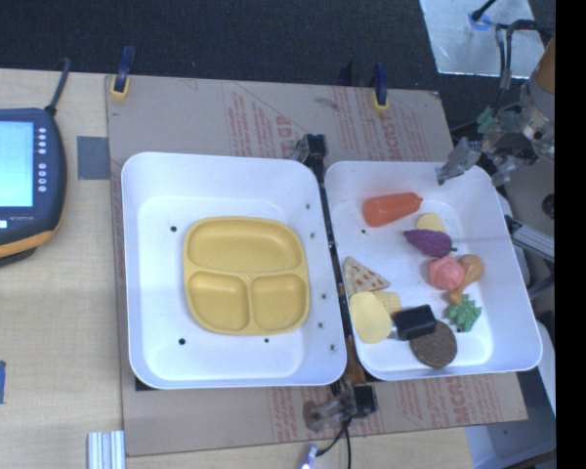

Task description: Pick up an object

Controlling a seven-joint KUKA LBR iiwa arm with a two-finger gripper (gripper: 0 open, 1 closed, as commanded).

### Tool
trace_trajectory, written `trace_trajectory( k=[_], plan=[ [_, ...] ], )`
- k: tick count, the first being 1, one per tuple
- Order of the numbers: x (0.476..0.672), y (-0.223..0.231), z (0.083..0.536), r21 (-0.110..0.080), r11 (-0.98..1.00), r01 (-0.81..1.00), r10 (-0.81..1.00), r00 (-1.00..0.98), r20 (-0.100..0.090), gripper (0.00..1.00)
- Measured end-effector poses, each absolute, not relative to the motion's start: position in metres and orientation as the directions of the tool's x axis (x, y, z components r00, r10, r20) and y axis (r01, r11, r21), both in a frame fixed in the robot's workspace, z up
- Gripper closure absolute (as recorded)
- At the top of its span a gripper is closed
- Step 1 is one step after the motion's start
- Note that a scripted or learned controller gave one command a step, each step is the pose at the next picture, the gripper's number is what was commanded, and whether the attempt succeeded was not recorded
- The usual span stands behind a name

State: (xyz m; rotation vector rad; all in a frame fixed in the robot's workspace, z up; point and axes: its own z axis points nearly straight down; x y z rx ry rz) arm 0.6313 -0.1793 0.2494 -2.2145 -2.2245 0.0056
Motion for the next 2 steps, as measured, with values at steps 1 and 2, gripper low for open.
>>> trace_trajectory(
  k=[1,2],
  plan=[
    [0.590,-0.183,0.158,-0.007,0.005,1.000,1.000,-0.005,0.000,0.00],
    [0.579,-0.157,0.091,-0.007,0.006,1.000,1.000,-0.006,0.000,0.00]
  ],
)
